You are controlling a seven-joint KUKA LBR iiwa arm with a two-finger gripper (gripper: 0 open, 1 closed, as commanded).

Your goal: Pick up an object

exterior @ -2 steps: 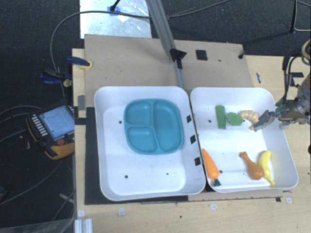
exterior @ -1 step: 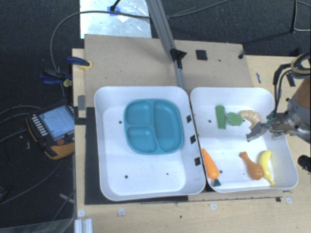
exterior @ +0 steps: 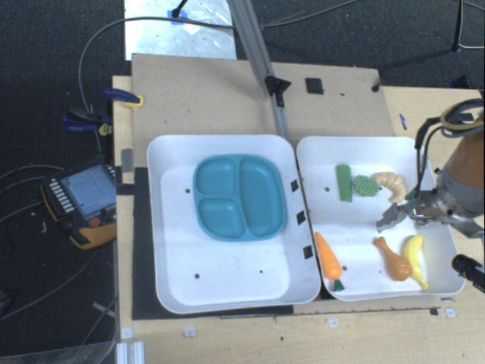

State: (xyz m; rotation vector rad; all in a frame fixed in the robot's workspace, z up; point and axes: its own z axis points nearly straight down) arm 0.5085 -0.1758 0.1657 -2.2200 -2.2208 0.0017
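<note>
The right bin [exterior: 356, 149] holds several toy foods. A green block [exterior: 345, 182] and a ridged green piece [exterior: 366, 186] lie near its back, with a tan curved pastry [exterior: 392, 182] beside them. An orange carrot [exterior: 327, 255] lies along the bin's left wall. A brown drumstick [exterior: 392, 260] and a yellow banana [exterior: 415, 258] sit at the front right. My gripper [exterior: 392, 218] hangs low over the bin floor, just below the pastry and just above the drumstick, with nothing seen in it. The grey arm [exterior: 461, 182] comes in from the right.
The left bin [exterior: 170, 226] holds a blue divided plate [exterior: 239, 196]. A grey pole [exterior: 254, 40] slants over the bench behind the bins. Cables and a handheld controller [exterior: 82, 203] lie on the floor to the left.
</note>
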